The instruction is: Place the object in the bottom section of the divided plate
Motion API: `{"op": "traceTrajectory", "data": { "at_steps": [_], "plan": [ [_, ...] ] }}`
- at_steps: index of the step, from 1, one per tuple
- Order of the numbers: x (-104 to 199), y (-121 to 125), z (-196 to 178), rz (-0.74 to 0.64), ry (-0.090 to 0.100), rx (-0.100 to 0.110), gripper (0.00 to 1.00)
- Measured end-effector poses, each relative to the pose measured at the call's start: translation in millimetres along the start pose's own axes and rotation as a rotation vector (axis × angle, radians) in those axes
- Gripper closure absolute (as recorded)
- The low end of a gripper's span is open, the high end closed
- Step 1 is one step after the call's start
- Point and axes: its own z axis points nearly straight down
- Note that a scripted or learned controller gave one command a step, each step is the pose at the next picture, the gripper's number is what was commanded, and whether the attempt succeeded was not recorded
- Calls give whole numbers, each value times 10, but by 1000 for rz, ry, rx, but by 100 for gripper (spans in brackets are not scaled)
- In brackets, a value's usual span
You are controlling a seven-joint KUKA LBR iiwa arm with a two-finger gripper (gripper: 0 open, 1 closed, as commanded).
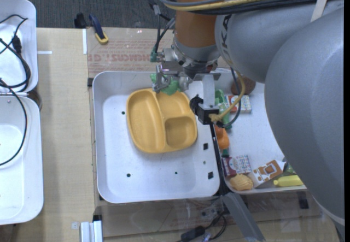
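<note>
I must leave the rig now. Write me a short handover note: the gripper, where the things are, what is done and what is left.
Gripper: above the top edge of the yellow divided plate; something green sits at its tip, but a firm hold cannot be confirmed from this view.
Plate: in the left bin, all sections bare.
Right bin: small food toys and packets, such as a yellow piece and a small carton.
Done: nothing is placed in the plate.
Left: bring the object to the plate's bottom section, release it there.
</note>
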Motion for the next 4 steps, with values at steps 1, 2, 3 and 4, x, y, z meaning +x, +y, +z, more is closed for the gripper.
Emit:
{"op": "traceTrajectory", "data": {
  "at_steps": [1,2,3,4],
  "plan": [
    [-46,-205,-151,8,1,2,100],
    [-89,66,25,-59,0,1,100],
    [-63,-225,-225,-120,0,1,100],
    [-148,127,133,-36,0,1,100]
  ]
}}
